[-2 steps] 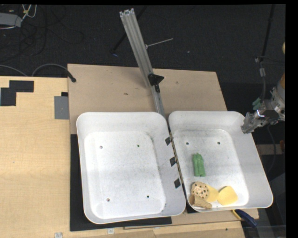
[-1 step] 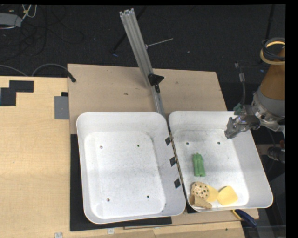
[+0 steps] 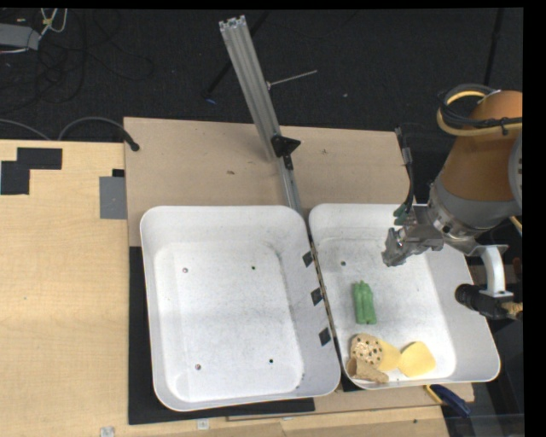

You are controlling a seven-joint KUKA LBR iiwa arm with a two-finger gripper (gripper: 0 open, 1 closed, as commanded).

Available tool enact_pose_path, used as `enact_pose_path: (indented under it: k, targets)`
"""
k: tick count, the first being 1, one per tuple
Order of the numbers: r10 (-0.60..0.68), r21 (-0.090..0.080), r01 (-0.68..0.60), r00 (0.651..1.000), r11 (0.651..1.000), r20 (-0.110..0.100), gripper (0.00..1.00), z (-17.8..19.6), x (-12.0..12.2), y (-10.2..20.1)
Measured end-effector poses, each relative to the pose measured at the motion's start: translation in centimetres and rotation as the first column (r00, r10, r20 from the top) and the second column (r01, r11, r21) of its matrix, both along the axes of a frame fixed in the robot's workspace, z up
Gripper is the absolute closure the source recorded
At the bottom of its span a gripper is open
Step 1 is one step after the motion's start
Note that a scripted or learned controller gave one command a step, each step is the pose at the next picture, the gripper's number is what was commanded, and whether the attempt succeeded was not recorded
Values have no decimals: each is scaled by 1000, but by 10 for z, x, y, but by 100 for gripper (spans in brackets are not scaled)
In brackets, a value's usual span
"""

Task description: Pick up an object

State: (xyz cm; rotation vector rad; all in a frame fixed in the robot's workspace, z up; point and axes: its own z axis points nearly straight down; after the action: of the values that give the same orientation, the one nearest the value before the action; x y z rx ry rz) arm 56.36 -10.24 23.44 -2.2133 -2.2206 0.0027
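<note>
Logging my view: gripper (image 3: 394, 254) poised over the right bin (image 3: 478, 363), upper part; whether it is apart or together I cannot tell. Green object (image 3: 364, 302) lies mid-bin, apart from it. Speckled piece (image 3: 368, 351) and yellow piece (image 3: 416, 359) at near edge. Left bin (image 3: 162, 230) alongside.

Table (image 3: 213, 162): tan board top, adjoined at left by a light wood-grain panel (image 3: 60, 299). Floor (image 3: 128, 68): dark carpet beyond the table's far edge, strewn with cables (image 3: 34, 26). Slanted aluminium rail (image 3: 256, 94) rising from the table's far side.
</note>
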Motion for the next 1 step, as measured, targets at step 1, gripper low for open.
enact_pose_path:
  k: [1]
  targets:
    - [0,-1,0,1000,1000,1,100,5,-16,44]
